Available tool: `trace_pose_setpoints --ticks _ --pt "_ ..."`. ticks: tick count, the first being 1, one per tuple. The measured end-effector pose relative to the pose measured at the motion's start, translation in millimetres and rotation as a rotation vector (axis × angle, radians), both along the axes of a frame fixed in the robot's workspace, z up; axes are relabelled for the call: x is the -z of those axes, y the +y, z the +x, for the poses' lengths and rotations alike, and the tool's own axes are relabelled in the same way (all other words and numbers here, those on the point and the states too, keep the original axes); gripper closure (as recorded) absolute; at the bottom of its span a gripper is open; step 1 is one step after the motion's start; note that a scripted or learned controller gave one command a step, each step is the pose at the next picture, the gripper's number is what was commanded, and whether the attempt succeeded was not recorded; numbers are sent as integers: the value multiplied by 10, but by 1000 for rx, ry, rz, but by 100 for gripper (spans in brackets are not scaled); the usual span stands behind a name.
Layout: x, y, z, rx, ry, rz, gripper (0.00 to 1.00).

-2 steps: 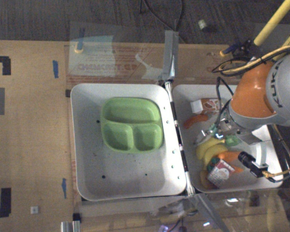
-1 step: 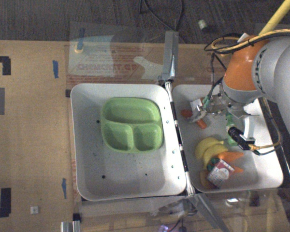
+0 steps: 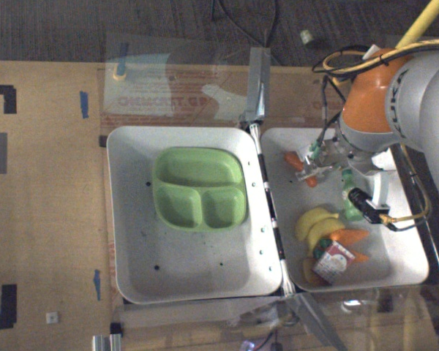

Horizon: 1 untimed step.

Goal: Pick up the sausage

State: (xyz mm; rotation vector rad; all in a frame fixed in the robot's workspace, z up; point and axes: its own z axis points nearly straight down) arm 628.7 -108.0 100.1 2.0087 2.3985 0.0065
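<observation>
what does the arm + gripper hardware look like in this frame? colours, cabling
The arm has rounded light-grey housing with a broad orange band above the wrist. Black and yellow cables loop over the band, and another cable runs by a black block below the wrist. The gripper is a small metallic assembly; details are too small to tell.

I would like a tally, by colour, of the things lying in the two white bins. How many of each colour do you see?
Green: 2, the divided plate in the left bin and a small green piece in the right bin.
Yellow: 2 bananas.
Orange: 1 carrot.
Red-orange: 1 sausage near the gripper.
Red and white: 1 packet.
Total: 7.
</observation>
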Motion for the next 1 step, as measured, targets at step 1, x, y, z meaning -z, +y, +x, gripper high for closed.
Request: trace_pose_setpoints --ticks 1 --pt "-1488 619 237 13 9 4 100"
